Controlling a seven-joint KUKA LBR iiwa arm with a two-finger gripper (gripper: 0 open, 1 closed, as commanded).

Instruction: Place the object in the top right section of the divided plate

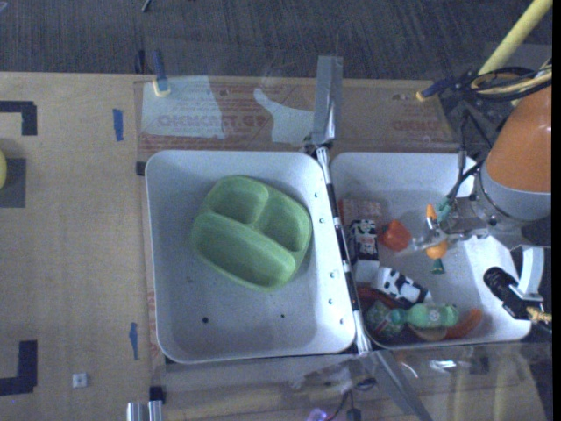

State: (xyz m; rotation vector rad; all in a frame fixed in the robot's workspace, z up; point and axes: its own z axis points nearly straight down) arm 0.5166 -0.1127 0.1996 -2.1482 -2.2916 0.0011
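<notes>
Gripper (436, 232): over the right bin (351, 172), low among the toys; whether it is open or closed cannot be told.
Object: not settled; nothing is seen held. Candidates are the orange pieces (396, 235) just left of the gripper and just below it.
Other toys: a black-and-white piece (401, 285) below-left of the gripper, a green toy (422, 316) further below, a patterned card (363, 227) to its left.
Plate (252, 231): green, three sections, tilted, in the left bin (166, 261), well to the left of the gripper.
Target section: the upper right one, the plate's nearest part to the gripper.
Step in hand: likely the pick. Choose a piece standing apart from its neighbours and lift straight up before crossing.
Edges: the two rims and divider (342, 261) lie between gripper and plate; carry above them.
Open room: bare floor around the plate; the right bin is crowded below the gripper.
</notes>
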